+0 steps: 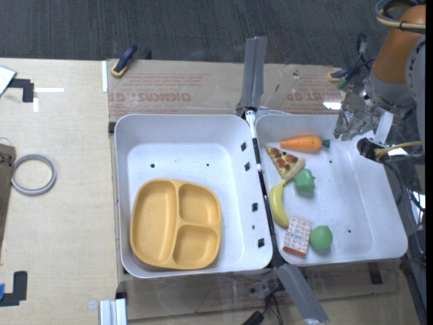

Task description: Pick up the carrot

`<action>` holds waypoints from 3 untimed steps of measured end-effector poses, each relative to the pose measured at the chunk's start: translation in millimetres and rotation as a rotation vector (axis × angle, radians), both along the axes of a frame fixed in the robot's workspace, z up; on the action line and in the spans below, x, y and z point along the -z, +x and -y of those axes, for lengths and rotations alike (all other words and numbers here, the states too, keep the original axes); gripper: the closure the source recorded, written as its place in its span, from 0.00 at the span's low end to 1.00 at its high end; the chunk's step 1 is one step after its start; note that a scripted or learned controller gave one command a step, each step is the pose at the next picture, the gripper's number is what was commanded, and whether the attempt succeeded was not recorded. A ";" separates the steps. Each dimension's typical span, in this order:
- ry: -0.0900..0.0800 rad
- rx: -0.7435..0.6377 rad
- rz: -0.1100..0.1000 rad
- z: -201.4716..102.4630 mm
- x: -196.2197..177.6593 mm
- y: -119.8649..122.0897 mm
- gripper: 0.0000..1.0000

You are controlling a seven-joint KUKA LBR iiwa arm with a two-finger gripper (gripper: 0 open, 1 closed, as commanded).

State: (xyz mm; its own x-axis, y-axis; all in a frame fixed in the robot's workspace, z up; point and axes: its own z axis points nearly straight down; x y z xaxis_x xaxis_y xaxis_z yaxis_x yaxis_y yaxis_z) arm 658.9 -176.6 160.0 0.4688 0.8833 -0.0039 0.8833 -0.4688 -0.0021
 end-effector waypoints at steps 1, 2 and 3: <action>0.001 -0.022 0.004 1.6 56.7 0.2 1.00; 0.001 0.159 0.003 6.7 0.0 -22.4 1.00; 0.003 0.234 0.000 -15.7 -14.0 -48.8 1.00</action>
State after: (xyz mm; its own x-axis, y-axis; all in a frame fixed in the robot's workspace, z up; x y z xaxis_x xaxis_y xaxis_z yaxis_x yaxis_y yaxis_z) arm 610.1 -160.9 174.0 0.6607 0.7506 -0.0013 0.7506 -0.6607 -0.0033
